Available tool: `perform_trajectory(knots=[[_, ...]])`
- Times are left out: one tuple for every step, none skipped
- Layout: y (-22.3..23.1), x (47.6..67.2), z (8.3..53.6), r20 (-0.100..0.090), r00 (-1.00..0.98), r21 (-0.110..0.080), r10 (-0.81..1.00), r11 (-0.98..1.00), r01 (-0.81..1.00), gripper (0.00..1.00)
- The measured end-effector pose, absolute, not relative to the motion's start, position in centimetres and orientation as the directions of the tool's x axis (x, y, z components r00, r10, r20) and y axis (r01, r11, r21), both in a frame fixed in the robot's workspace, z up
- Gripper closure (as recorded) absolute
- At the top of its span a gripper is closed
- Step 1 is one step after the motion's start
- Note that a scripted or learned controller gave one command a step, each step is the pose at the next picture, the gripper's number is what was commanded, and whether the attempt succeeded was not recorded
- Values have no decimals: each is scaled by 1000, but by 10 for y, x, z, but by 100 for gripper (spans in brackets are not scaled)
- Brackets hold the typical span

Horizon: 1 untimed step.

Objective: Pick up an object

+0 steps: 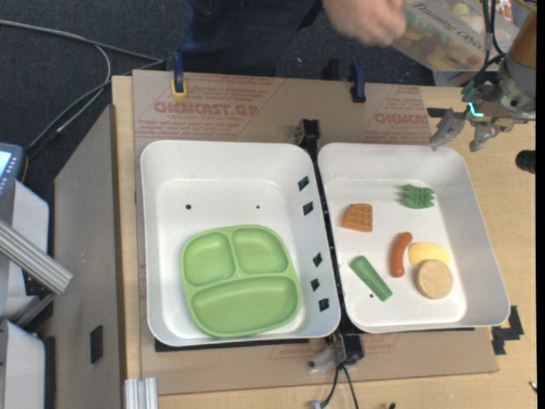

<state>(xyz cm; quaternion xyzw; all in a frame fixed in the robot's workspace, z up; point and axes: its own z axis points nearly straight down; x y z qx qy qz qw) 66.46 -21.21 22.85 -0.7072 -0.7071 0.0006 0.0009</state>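
Note:
My gripper (461, 135) hangs above the far right corner of the right bin (481, 254), its two fingers spread open with nothing between them. Below it in that bin lie a green leafy toy (417, 197), an orange waffle piece (358, 217), a red-orange sausage (400, 254), a yellow piece (428, 252), a tan round biscuit (433, 279) and a green stick (371, 278). The leafy toy is the nearest to the gripper, a little forward and to the left of it.
The left bin (162, 203) holds a green divided plate (241, 279). A person's hand (366, 11) holding a clear bag (447, 24) reaches over the far edge of the bench. Clamps (178, 83) sit on the cardboard at the back.

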Motion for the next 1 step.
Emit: perform_trajectory(knots=[[-211,665,230,0,-1,0,1000,1,1000,0]])
